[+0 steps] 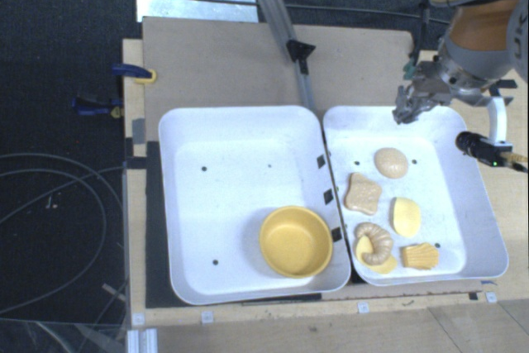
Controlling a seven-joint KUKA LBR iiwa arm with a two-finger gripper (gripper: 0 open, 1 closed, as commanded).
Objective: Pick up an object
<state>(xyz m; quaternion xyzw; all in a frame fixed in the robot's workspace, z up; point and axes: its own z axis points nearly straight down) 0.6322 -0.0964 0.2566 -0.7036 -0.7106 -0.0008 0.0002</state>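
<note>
Brown board under two white bins carries the gripper, hanging over the right bin at its far rim, grasping nothing; its opening I cannot tell. Nearest lies one round bun, probably light, best pinched across its middle; beyond are four more foods and one yellow bowl.

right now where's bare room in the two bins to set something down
Most of the left bin is bare: everything behind and left of the yellow bowl. In the right bin, a bare strip runs along the far edge near the claw. Its middle and near end are crowded with food pieces.
</note>
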